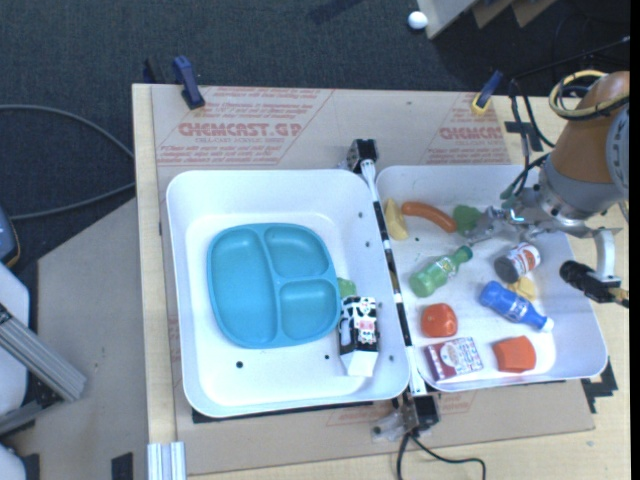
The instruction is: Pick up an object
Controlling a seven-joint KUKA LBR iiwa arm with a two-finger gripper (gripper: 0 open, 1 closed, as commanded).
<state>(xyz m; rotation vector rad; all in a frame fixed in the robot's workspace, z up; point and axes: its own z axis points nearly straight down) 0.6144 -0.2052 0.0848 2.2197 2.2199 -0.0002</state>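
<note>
My gripper (492, 224) reaches in from the right and hangs low over the back of the right bin (590, 353). It sits right beside a green toy (466, 218); I cannot tell if they touch. An orange-red sausage (428, 214) and a yellow banana (397, 220) lie to the left of the green toy. A small can (519, 261) lies just in front of the gripper. Farther forward are a green bottle (438, 271) and a blue bottle (513, 304). A red tomato (438, 320), a red-and-white box (455, 358) and an orange-red block (514, 353) lie nearest the front.
The left bin (190, 268) holds a blue divided plate (273, 284). A cow-patterned carton (359, 333) and a small green piece (347, 288) lie by its right wall. The arm's grey body with the orange band (590, 138) stands over the right bin's back right corner.
</note>
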